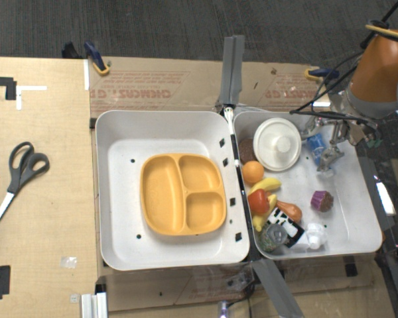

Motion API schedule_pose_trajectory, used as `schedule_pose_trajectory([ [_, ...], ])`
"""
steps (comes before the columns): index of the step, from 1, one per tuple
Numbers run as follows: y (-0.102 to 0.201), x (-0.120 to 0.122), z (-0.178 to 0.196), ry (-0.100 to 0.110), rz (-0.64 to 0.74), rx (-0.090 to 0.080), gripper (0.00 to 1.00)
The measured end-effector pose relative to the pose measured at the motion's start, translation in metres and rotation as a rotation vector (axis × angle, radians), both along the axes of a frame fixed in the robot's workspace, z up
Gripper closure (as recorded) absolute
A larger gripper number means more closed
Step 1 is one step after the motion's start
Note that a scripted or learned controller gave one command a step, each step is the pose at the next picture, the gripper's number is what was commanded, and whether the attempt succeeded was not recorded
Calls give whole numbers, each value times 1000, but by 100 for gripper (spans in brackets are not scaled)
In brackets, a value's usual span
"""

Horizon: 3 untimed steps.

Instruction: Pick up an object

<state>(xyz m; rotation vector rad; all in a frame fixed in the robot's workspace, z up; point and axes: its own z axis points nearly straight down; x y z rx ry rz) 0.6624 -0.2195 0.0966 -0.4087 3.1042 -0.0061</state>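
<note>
My gripper (327, 156) hangs over the back right part of the right bin (358, 244), under the orange-banded wrist (378, 68). A small blue object (314, 144) lies right beside it on its left; whether they touch is unclear. In the same bin sit an upturned white bowl (277, 144), an orange (253, 171), a banana (268, 185), a red fruit (259, 201), a carrot-like piece (289, 211), a purple item (322, 201), a black-and-white item (284, 224) and a small white lump (314, 237).
The left bin (113, 230) holds a yellow divided plate (184, 193). A grey divider post (232, 71) stands between the bins at the back. Scissors (20, 171) lie on the wooden bench at the far left. Cables trail from the arm at the right.
</note>
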Motion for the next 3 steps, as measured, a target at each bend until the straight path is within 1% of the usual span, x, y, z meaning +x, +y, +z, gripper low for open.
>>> schedule_pose_trajectory([
  [1, 10, -2, -2, 4, 14, 1, 0],
  [2, 32, -1, 0, -1, -69, -3, 0],
  [3, -2, -16, -2, 5, 31, 1, 0],
])
